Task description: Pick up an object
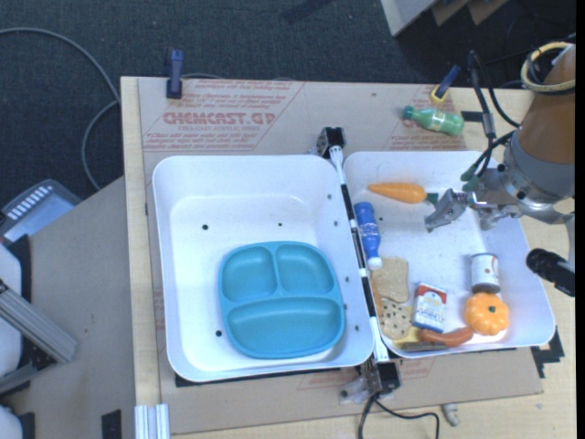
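Grey gripper (445, 210) hovers upper right of frame, w/ finger state impossible to tell; nearby toy carrot (398, 191) is round, could roll off a mis-aimed grab.

Glossy white plastic bins (183, 208) catching the light, a smooth matt blue plastic plate (280, 298) — and under it all, printed brown cardboard (228, 117).

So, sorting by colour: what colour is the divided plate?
Light blue plate, clearest in the camera view.

bright even light, soft shadows, slight overall blur
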Robot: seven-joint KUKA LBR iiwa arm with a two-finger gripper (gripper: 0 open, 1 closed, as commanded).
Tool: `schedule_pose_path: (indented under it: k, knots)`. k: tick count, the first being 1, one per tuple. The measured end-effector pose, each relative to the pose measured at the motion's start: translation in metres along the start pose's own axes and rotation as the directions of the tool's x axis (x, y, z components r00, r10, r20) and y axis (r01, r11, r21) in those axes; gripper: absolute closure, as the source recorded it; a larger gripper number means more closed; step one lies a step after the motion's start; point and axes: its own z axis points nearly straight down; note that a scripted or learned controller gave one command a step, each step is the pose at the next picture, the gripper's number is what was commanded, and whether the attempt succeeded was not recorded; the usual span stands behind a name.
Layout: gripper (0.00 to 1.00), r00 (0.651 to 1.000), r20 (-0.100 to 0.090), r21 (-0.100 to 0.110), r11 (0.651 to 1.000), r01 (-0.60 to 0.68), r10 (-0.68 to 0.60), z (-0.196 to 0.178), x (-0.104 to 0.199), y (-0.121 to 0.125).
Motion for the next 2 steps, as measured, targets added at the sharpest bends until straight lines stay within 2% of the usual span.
schedule_pose_path:
  k: [1, 2]
  knots:
    - [0.00, 1.000, 0.001, 0.002, 1.000, -0.003, 0.003, 0.082, -0.085, -0.036]
    - [0.00, 1.000, 0.003, -0.008, 1.000, -0.001, 0.001, 0.145, -0.069, -0.053]
